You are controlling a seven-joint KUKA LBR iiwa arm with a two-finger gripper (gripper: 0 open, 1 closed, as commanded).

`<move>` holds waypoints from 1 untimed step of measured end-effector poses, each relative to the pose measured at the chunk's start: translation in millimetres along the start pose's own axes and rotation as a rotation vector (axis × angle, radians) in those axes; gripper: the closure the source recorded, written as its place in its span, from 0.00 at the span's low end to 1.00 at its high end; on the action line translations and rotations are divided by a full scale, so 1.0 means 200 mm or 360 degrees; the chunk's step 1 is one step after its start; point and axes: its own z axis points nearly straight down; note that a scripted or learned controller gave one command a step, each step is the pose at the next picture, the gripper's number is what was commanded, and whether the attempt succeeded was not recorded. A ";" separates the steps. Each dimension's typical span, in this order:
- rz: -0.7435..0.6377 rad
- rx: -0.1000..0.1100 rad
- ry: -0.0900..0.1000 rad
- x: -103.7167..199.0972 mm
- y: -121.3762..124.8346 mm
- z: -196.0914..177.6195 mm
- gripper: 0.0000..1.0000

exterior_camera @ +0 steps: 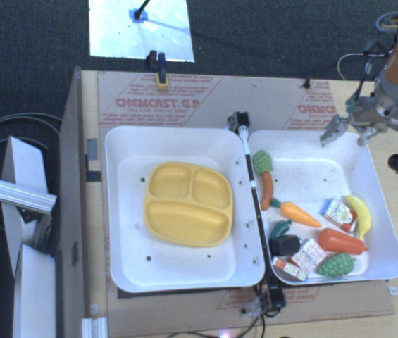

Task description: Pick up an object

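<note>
Bench, left bin [125,189]: yellow tray [188,204]; right bin [382,210]: toy food [325,234].

Board [184,94] reads "CHEMCAST GP" (red print).

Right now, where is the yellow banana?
In the camera view, the banana lies in the right bin, near its right wall. It sits beside the small printed carton, just above the red pepper.

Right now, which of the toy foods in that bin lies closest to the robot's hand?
The yellow banana, by the right bin's far-right side; the carrot and the rest lie farther from the hand.
</note>
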 end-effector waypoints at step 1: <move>0.0003 0.0007 0.0003 0.15 -0.26 0.50 0.00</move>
